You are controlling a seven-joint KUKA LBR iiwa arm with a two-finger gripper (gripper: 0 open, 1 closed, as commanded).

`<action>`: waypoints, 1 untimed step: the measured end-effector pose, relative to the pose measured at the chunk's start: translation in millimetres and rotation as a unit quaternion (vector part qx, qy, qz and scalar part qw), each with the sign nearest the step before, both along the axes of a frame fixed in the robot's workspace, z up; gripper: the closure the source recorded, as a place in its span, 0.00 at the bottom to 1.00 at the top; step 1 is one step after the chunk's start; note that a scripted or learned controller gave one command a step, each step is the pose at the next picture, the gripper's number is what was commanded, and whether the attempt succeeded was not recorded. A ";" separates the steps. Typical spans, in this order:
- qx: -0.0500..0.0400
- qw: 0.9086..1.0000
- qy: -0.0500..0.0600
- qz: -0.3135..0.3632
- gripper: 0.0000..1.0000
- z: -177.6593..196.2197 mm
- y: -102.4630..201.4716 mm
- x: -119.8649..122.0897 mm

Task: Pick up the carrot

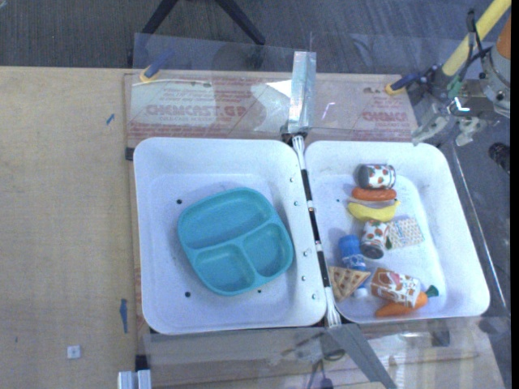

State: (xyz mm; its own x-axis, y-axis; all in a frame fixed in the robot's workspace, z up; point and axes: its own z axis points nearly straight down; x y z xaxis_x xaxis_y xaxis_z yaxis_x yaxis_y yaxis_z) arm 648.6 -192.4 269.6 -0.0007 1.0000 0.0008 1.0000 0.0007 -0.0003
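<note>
Tan wooden bench, grey carpet floor beyond, black chair legs on it

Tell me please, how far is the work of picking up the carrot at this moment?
Nothing looks done yet. The carrot lies at the near edge of the right bin, against a small carton. The pincer is outside the bin, beyond its far right corner, with nothing visible between its fingers. In hand: at most the approach. Left: reaching over the bin, descending on the carrot, closing on it and lifting it.
</note>
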 end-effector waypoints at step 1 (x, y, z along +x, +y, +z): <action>-0.001 0.992 0.000 -0.123 0.00 -164.8 -0.7 19.1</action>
State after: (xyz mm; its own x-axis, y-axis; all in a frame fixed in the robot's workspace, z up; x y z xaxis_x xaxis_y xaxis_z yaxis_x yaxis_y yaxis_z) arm 667.8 -193.0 104.8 0.2436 0.9699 -0.0008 0.9699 -0.2436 0.0000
